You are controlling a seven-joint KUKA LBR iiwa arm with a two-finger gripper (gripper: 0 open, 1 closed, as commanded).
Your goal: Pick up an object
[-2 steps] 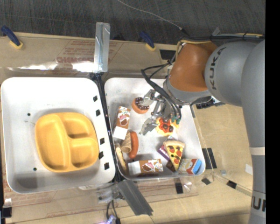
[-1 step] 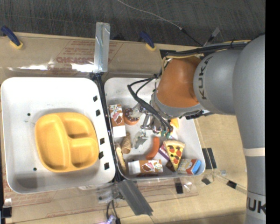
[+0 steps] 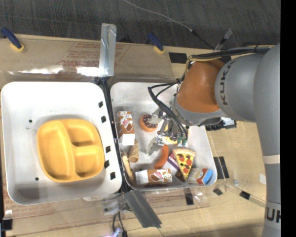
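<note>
Left bin [image 3: 10,107]: you've just got a yellow divided tray [image 3: 69,148] sitting in the middle here, nothing worth grabbing.

Right bin [image 3: 207,147]: this is your clutter of small toy food. A snack packet [image 3: 124,121] by the left wall, an ice-cream cone [image 3: 132,153] below it, a boxed bar [image 3: 154,176] along the near wall, a donut [image 3: 149,123] up the middle.

Sausage [image 3: 162,156]: orange, lies tilted mid-bin, just left of the pizza slice [image 3: 183,162]. Looks like light, smooth plastic, so probably slippery; I'd pinch it across the middle of its narrow width.

Tool [image 3: 164,138]: hangs right above the sausage's upper end. Honestly can't tell if it's spread or pinched, too much clutter around it.
</note>
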